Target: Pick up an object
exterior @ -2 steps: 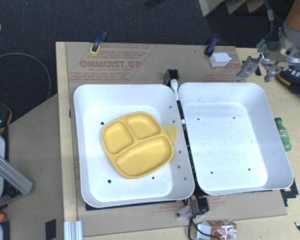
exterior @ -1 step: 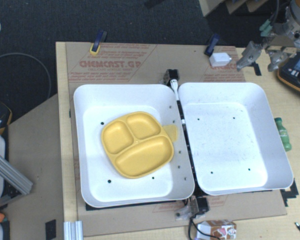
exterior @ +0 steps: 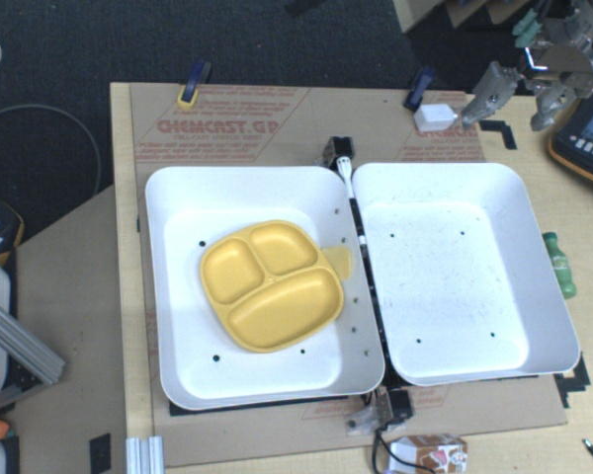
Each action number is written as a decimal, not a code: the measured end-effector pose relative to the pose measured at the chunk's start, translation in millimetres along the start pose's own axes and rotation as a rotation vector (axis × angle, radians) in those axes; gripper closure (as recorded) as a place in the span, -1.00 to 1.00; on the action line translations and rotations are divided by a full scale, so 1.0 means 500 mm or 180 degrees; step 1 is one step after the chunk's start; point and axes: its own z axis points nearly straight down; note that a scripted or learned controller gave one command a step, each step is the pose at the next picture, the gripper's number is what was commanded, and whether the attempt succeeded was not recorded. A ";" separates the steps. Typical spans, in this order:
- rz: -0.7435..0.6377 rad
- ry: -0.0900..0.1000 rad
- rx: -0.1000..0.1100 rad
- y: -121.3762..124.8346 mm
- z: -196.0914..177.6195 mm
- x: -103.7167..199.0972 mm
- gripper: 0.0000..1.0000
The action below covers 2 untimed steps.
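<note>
A yellow plate (exterior: 270, 284) with three compartments lies flat in the left bin (exterior: 178, 215), toward its middle. A small pale yellow piece (exterior: 339, 262) pokes out from under the plate's right edge. The right bin (exterior: 455, 265) holds no loose object that I can make out. My gripper (exterior: 516, 105) hangs at the top right, beyond the far edge of the right bin and well away from the plate. Its fingers (exterior: 486, 95) are spread open, and nothing is between them.
A small white block (exterior: 435, 118) sits on the board just left of the gripper. Blue clamps (exterior: 192, 85) (exterior: 418, 89) hold the board's far edge. A black clip (exterior: 340, 152) joins the bins at the back. A green object (exterior: 559, 263) lies right of the right bin.
</note>
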 end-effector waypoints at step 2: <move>-0.0002 0.0005 0.0034 -0.203 -0.177 0.129 -1.00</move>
